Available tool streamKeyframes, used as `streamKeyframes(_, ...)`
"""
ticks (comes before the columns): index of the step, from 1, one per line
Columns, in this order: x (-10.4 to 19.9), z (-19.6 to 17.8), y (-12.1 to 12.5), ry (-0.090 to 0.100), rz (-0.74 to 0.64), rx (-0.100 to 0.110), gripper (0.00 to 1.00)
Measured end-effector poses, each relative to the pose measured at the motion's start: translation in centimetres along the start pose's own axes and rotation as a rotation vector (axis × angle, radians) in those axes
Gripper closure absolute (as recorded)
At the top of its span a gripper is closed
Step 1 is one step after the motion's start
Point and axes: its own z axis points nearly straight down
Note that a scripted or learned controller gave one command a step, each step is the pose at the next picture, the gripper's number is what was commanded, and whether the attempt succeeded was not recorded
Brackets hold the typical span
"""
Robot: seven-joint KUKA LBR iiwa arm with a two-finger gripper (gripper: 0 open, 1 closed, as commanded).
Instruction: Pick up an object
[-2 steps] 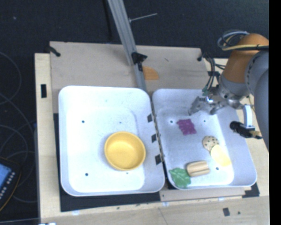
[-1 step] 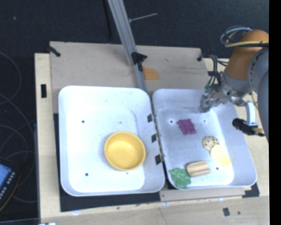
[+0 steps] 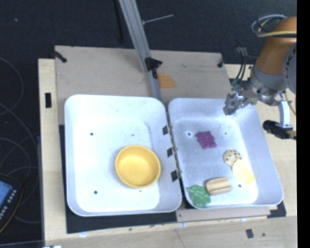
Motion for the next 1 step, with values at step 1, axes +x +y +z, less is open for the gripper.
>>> streamKeyframes(1,0.92,-5.49,0.51,-0.001,0.0,-0.001,1.0)
